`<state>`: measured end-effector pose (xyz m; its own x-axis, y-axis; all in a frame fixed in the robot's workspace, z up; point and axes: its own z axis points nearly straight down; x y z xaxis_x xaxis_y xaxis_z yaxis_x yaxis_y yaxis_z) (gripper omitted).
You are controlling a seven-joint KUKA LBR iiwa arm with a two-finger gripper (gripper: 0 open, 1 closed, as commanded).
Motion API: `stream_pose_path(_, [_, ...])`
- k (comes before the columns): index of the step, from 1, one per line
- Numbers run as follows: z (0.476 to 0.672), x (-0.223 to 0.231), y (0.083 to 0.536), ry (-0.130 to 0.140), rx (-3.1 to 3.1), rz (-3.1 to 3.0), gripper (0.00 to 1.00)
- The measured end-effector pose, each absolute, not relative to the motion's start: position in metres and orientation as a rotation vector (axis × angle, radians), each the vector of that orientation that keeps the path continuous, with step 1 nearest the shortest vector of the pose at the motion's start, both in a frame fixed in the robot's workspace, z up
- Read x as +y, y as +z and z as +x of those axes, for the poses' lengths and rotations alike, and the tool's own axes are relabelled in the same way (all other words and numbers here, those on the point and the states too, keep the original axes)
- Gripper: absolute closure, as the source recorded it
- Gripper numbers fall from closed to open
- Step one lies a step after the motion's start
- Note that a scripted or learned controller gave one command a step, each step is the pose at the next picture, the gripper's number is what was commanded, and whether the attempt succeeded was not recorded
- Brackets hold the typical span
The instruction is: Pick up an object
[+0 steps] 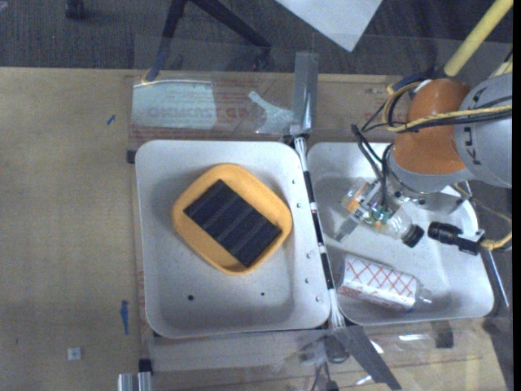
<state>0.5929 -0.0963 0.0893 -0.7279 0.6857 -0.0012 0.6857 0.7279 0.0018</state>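
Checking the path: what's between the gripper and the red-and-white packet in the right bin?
Camera view: bare white floor of the right bin separates the gripper from the red-and-white packet lying nearer the camera. Nothing sits in that stretch.

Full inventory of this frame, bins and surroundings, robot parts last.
left bin: 1, white, left half of the bench
right bin: 1, white, beside it on the right
yellow pad with a dark ribbed panel: 1, yellow and black, middle of the left bin
red-and-white patterned packet: 1, front of the right bin
office chair base: 1, black, on the floor behind the bench
arm: 1, grey and orange, over the right bin
gripper: 1, low in the right bin
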Motion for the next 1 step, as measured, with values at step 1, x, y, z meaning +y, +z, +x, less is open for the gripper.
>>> stream_pose_path(1, [0.6446, -0.1009, 0.0877, 0.005, 2.875, 1.248, 0.00])
